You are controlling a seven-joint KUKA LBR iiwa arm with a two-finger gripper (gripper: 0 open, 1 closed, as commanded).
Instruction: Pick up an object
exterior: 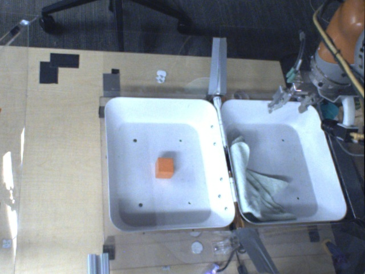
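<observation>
Camera view, and the gripper (292, 97) sits high over the far rim of the right bin (325, 170), fingers spread apart with nothing between them. Down in the left bin (122, 153), an orange block (165, 168) rests alone near the middle of the floor. Over in the right bin, a crumpled pale cloth (254, 184) lies along the left wall, well apart from the gripper.

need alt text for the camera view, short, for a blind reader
An orange cube sits alone in the left white bin; a crumpled pale cloth lies in the right bin. The gripper hangs above the right bin's far rim, holding nothing.
</observation>
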